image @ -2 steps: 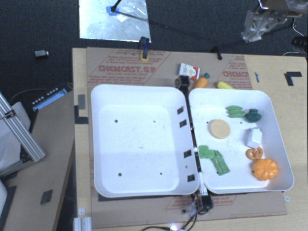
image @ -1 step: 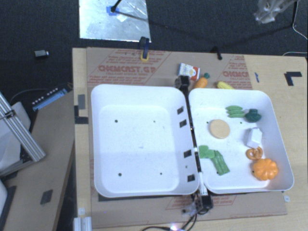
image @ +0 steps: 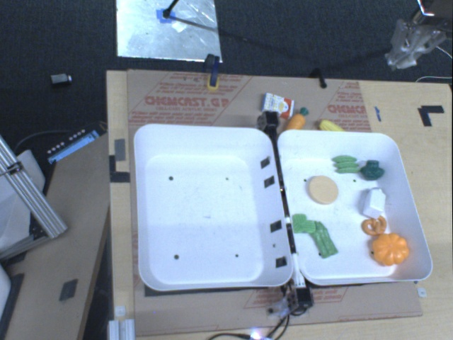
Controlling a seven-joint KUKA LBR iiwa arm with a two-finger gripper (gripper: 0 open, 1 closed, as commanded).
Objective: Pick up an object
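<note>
The right bin point(image: 407, 190) holds several toys: a tan round disc point(image: 323, 190), a light green pod point(image: 346, 163), a dark green piece point(image: 371, 169), a white block point(image: 373, 202), a small pretzel point(image: 374, 225), an orange pumpkin point(image: 390, 249) and green leafy pieces point(image: 316, 234). My gripper point(image: 413, 44) hangs at the top right corner of the view, high above the dark floor and beyond the bench's far edge, well away from all the toys.
The left bin point(image: 145, 190) adjoins the right one along a hinge strip point(image: 279, 197). Behind the bins, a carrot point(image: 296, 122), a yellow piece point(image: 330, 126) and a small white-and-red box point(image: 277, 104) lie on the cardboard. A metal plate point(image: 167, 20) lies on the floor.
</note>
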